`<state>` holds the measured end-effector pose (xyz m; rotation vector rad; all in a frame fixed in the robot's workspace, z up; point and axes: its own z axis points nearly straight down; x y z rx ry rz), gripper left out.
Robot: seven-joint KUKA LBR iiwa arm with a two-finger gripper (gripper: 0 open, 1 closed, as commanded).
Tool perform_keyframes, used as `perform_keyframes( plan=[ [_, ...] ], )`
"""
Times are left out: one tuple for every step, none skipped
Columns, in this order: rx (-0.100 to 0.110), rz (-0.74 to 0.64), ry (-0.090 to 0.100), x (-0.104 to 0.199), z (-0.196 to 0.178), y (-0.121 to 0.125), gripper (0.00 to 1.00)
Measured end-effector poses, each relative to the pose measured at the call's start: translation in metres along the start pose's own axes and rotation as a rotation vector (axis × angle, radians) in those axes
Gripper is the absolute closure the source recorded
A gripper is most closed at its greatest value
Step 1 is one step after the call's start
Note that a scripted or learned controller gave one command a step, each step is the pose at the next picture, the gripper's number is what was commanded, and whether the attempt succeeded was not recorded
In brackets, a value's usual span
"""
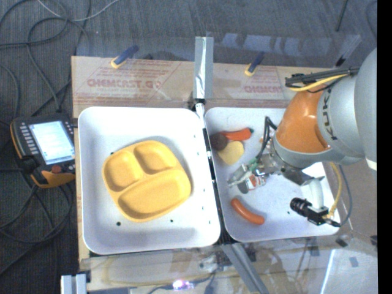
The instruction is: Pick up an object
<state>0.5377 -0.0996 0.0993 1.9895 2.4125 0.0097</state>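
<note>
In the right bin (pixel 282 225), several toy foods lie loose. An orange carrot-like piece (pixel 236 134) lies at the far left, with a dark brown piece (pixel 217 141) and a pale yellow piece (pixel 231 154) just in front of it. A red-orange sausage (pixel 247 212) rests nearer the front. My gripper (pixel 248 177) hangs low over the bin's middle, between the yellow piece and the sausage, right of the dividing wall. A small reddish and green patch shows at its tip, too small to identify.
The left bin (pixel 92 225) holds a yellow divided plate (pixel 147 179). A pendant with a lit screen (pixel 46 143) lies left of the bench. Cardboard (pixel 141 81) and a metal post (pixel 203 66) stand behind the bins. A black cylinder (pixel 306 208) juts from the arm over the right bin's front right.
</note>
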Motion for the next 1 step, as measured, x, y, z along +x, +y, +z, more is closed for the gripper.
perform_keyframes(
  plan=[
    [0.016,0.128,0.004,0.0407,-0.1446,0.0072,1.0]
  ],
)
